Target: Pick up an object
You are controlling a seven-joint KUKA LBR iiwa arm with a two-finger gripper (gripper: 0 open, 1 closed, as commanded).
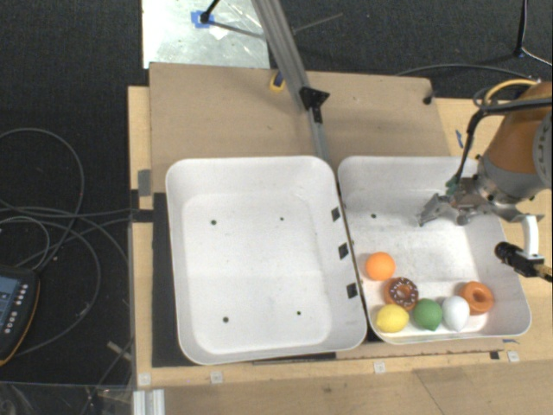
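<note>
6 small toys lie along the near edge of the right shallow white bin (501, 322), led by a round yellow lemon (392, 318). Approach step: gripper (436, 211) hovers behind, fingers spread, empty; next, descend over 1 toy

1. My arm (518, 145) is cut off by the edge at 3 o'clock.
2. My pincer (445, 207) is too small to read.
3. The handset (13, 305) at 9 o'clock is cropped.
</note>
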